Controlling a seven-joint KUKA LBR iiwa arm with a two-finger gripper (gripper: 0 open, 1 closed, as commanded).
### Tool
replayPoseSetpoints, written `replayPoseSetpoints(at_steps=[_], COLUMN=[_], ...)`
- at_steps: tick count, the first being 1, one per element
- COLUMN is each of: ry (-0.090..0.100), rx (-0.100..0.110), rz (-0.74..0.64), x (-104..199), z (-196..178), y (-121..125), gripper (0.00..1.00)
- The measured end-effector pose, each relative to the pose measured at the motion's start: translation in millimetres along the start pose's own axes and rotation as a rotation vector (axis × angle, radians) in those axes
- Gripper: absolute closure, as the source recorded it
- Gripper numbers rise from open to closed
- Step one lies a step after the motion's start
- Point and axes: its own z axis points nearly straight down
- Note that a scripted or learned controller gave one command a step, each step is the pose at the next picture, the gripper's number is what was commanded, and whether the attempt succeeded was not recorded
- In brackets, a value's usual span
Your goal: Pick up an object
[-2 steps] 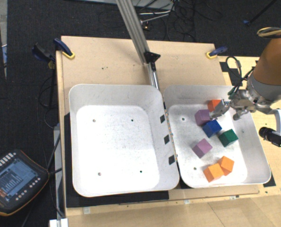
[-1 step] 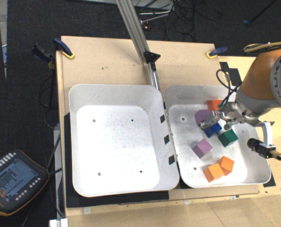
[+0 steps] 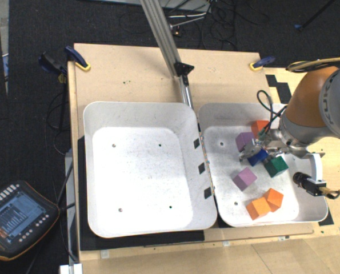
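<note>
Blocks are all piled in the right bin (image 3: 307, 213), so that bin is used as the landmark here. Nearest its front edge, two orange blocks are seen touching: a bigger one (image 3: 258, 208) and a smaller one (image 3: 274, 198) just behind it. A bit further back toward the bin's middle, a purple block (image 3: 244, 178) is set on its own. Behind that, a green block (image 3: 276, 165) and a blue block (image 3: 258, 157) are crowded right under the pincer (image 3: 260, 148), which is lowered into the bin's far half. Whether the pincer is wide, narrow or gripping anything can't be told, too much clutter there. Just past it, a second purple block (image 3: 244, 140) and another orange block (image 3: 260, 128) are spotted. Left of the bin, the other white bin (image 3: 95, 119) is parked alongside on the table (image 3: 130, 73).
</note>
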Motion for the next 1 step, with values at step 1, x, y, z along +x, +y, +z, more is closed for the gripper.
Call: replayPoseSetpoints(at_steps=[1], ry=[-0.001], rx=[-0.004], rz=[0.0], x=[-0.3], z=[-11.7], y=[0.8], gripper=[1.0])
